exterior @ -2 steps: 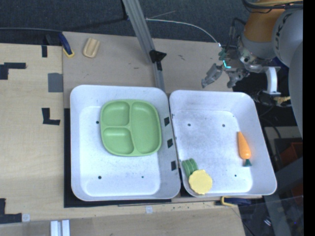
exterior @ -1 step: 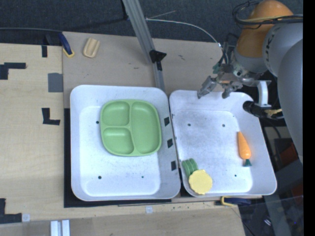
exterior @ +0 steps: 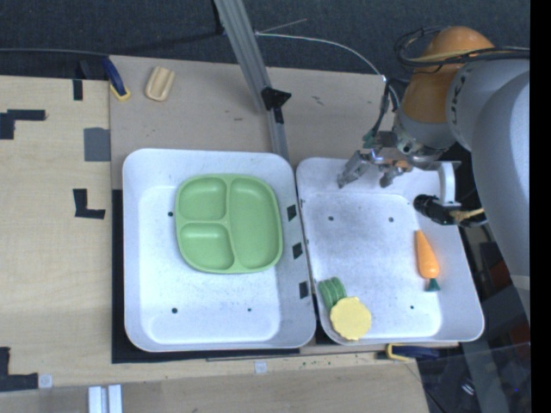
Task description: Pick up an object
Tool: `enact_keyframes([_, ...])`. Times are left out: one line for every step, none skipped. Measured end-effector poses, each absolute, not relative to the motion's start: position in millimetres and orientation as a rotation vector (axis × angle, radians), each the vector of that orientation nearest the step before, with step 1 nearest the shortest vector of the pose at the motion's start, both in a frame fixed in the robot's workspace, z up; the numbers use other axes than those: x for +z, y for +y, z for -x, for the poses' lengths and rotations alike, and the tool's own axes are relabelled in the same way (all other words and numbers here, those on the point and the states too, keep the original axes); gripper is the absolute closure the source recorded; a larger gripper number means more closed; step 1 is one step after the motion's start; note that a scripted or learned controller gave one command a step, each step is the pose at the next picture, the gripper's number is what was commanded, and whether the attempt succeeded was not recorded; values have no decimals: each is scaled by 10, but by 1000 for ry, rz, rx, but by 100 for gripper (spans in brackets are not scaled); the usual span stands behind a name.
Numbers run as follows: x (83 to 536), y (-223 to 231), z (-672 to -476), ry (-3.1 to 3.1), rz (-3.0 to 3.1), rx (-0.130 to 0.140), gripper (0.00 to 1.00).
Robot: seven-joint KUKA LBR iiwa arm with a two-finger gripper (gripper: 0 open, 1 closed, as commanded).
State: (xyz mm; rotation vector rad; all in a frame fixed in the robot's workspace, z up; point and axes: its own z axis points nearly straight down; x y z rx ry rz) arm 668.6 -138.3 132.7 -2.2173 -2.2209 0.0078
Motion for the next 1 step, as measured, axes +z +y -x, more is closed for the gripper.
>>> enact_keyframes([869,-1381,-6673,-2221,2216,11,0])
